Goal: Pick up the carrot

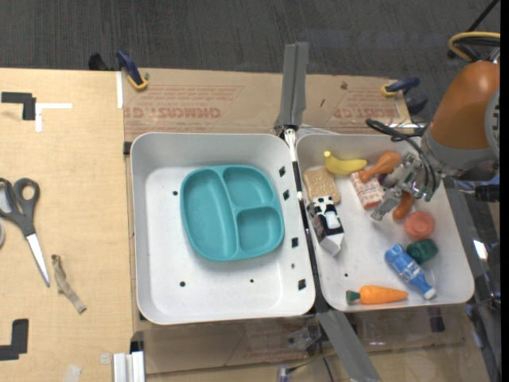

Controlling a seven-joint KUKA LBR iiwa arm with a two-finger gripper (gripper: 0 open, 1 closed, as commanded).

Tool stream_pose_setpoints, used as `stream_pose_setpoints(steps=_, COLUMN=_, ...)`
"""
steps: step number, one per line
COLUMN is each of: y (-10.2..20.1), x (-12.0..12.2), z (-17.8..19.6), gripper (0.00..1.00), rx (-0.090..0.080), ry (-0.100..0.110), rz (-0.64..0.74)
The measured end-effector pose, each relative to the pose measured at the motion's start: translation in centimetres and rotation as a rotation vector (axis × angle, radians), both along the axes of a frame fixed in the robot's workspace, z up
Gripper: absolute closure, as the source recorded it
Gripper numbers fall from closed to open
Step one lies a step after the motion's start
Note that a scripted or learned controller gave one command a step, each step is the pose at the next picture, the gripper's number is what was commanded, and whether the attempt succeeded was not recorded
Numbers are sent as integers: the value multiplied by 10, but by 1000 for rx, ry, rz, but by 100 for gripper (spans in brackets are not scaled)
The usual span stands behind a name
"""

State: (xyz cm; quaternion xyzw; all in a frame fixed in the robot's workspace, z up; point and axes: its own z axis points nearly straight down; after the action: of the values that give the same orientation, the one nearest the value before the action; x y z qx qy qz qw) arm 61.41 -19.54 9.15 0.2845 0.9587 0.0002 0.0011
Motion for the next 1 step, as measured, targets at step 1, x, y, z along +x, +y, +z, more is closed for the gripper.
stream_pose_setpoints(steps=1, y=-19, x=-54, z=0, gripper=0, rx=10, ry=4, rz=-259)
